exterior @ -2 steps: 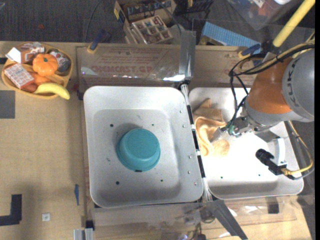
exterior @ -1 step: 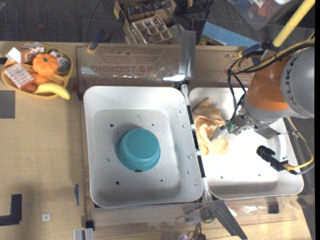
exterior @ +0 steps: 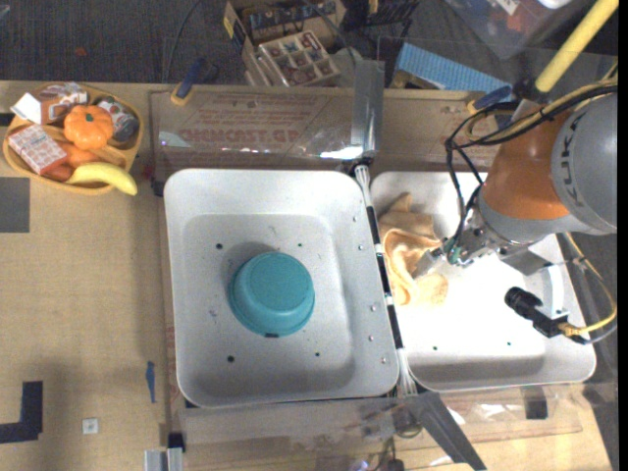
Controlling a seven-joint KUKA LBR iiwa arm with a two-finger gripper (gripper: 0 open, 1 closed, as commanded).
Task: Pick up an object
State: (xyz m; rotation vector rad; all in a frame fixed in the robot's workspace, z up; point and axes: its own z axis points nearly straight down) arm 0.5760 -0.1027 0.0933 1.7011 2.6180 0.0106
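the gripper (exterior: 450, 256) hangs low over the bin (exterior: 491, 356) beneath it, its tip against the crumpled tan cloth (exterior: 404, 246). spread or pinching, i cannot tell. best to catch a thick fold and lift straight up. farther off, a teal bowl (exterior: 273, 292) sits in the neighbouring bin (exterior: 196, 214).

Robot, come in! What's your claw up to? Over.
Gripper down at right edge of tan cloth, right bin. Grasp unconfirmed. Teal bowl in left bin, out of the way.
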